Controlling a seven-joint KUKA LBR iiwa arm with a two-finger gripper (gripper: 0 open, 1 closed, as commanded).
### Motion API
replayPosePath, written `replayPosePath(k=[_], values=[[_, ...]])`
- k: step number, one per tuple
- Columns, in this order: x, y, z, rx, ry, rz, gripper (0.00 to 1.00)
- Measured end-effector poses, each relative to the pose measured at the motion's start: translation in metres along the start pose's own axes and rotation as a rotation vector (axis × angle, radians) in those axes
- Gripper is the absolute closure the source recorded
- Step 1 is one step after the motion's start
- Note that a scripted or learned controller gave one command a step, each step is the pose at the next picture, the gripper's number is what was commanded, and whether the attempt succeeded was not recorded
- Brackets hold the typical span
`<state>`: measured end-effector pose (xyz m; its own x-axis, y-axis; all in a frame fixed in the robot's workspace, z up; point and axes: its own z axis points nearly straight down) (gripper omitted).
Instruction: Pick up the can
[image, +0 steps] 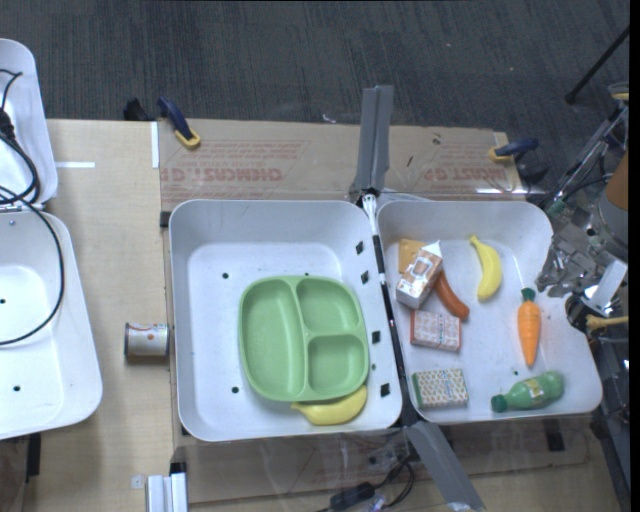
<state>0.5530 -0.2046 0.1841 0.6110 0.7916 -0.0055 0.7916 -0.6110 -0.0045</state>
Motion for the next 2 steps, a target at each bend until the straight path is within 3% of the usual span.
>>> replayPosePath(k=[1, 2], values=[[0.062, -0.024, -0.073, -0.002, 0.003, 0.503, 1.00], [0.096, -0.090, -0.097, 0.000, 0.002, 0.701, 1.00]])
